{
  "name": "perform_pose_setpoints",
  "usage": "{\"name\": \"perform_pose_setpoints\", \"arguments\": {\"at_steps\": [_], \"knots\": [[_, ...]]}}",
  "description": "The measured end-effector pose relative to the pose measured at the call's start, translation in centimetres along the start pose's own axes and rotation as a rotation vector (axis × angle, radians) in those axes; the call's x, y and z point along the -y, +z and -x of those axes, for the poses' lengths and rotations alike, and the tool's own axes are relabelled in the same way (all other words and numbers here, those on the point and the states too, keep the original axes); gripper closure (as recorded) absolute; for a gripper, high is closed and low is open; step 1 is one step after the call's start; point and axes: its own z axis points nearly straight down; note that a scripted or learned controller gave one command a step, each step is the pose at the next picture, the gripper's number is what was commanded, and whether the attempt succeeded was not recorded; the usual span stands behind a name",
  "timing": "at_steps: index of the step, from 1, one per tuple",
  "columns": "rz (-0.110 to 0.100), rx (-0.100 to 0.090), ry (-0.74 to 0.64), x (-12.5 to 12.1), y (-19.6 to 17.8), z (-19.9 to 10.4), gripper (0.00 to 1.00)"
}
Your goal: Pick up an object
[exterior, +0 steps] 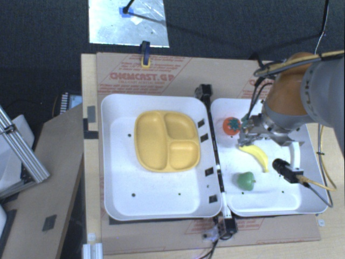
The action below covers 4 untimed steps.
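Note:
In the right bin (269, 201) lie a red tomato (232, 125), a yellow banana (256, 156) and a green pepper (246, 180). My gripper (246, 134) hangs low over the bin's upper middle, just right of the tomato and right above the banana's upper end. The grey arm with its orange band (288, 93) covers the bin's upper right part. Nothing shows between the fingers.
The left bin (116, 198) holds a yellow divided plate (166, 141). A black divider (211, 144) runs between the two bins. A black fitting with a cable (288, 170) sits at the right bin's right side. Cardboard lies under both bins.

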Motion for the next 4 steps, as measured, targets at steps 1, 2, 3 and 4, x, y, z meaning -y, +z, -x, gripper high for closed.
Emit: {"name": "perform_pose_setpoints", "arguments": {"at_steps": [1,2,3,4], "knots": [[0.003,0.000,0.000,0.7,-5.4,0.7,1.00],[0.005,0.000,-0.006,1.4,-10.9,0.2,1.00],[0.004,0.000,-0.006,1.2,-16.2,0.2,1.00],[0.001,-0.002,-0.010,0.1,-16.3,-4.8,1.00]]}}
